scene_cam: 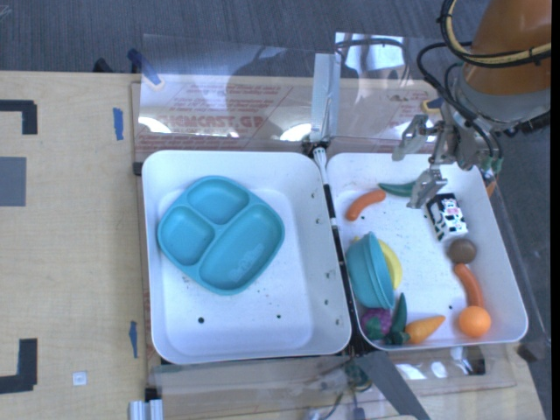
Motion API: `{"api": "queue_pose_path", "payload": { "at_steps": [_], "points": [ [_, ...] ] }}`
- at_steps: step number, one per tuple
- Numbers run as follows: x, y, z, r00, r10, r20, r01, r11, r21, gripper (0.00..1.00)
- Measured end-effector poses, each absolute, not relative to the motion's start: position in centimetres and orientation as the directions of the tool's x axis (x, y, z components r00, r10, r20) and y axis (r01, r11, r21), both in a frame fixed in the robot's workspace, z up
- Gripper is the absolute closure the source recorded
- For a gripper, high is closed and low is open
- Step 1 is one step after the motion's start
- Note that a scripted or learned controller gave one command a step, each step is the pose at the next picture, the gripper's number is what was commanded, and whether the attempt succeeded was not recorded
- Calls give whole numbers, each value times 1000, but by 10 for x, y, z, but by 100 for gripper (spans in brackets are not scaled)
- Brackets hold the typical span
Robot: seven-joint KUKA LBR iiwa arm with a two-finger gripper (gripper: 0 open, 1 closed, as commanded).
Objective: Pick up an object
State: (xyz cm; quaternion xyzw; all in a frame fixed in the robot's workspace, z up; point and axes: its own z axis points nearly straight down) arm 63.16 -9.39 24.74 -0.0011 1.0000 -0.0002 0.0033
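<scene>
While the arm's upper part is cut off at the top right corner, the gripper (421, 163) hangs over the right bin's (512, 274) far edge, its 2 fingers spread and holding nothing. A green pepper (401, 188) lies just below them, near an orange sausage (365, 203) and a black-and-white toy (449, 217). The bin's middle is bare.

Pale wooden bench (61, 261) with blue tape (118, 122), grey floor (219, 7) behind.

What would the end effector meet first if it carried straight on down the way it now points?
Probably the green bean pod or the bare floor of the right bin beside it; the end effector hangs over that spot, though depth is unclear.
</scene>
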Motion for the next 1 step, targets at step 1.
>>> {"api": "queue_pose_path", "payload": {
  "at_steps": [1],
  "points": [
    [607, -95, 150, -997, 73, 4, 73, 997, 1, 0]
  ]
}}
